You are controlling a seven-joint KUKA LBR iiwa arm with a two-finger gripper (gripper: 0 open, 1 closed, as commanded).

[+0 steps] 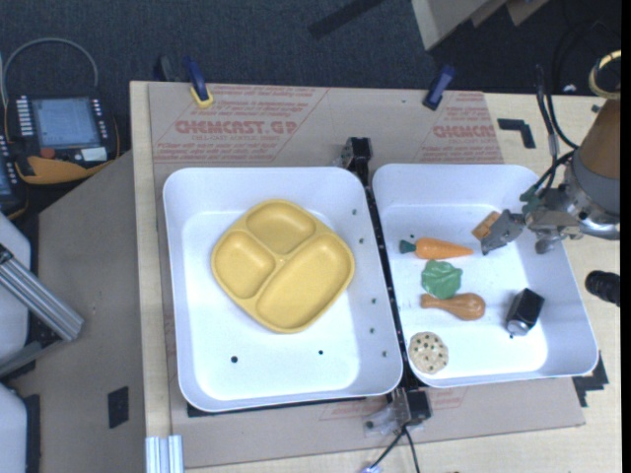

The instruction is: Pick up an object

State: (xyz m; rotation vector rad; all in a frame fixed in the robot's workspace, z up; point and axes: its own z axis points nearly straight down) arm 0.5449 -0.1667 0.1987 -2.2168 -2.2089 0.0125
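The right bin (473,187) holds several toy foods. An orange carrot (442,249) lies near its middle, a green leafy piece (441,279) below it, then a brown drumstick (457,305) and a speckled cookie (428,350) at the front. A black block (524,310) rests toward the right wall. My gripper (521,236) hangs over the bin's far right part, open, with nothing between its fingers. A small brown piece (485,226) sits just left of the left finger (499,234), outside the gap.
The left bin (187,264) bears a yellow three-compartment plate (283,264). A divider with a black clamp (357,152) runs between the bins. The arm enters from the right edge, above the right bin's wall. Cables hang at the upper right.
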